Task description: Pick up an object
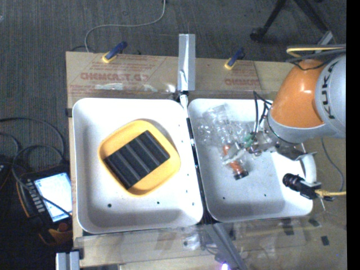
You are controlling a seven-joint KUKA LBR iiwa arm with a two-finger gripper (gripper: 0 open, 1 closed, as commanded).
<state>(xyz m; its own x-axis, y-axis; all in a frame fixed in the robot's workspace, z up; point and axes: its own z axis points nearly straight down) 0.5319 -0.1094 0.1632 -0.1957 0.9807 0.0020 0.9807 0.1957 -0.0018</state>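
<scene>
I see the gripper (254, 142) over the right bin (247, 204), just beside a clear plastic bottle (222, 129); perhaps touching, jaw state unreadable.

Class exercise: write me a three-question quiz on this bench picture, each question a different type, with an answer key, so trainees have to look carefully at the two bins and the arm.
1. True or false: the yellow object with a black ribbed top lies in the right bin.
2. Multiple choice: the arm is over which place? A) the left bin B) the right bin C) the floor beyond the bench
3. Short answer: what lies in the right bin near the arm's wrist?

Key
1. False; it lies in the left bin.
2. B.
3. A crumpled clear plastic item with small orange and dark bits beside it.
</scene>
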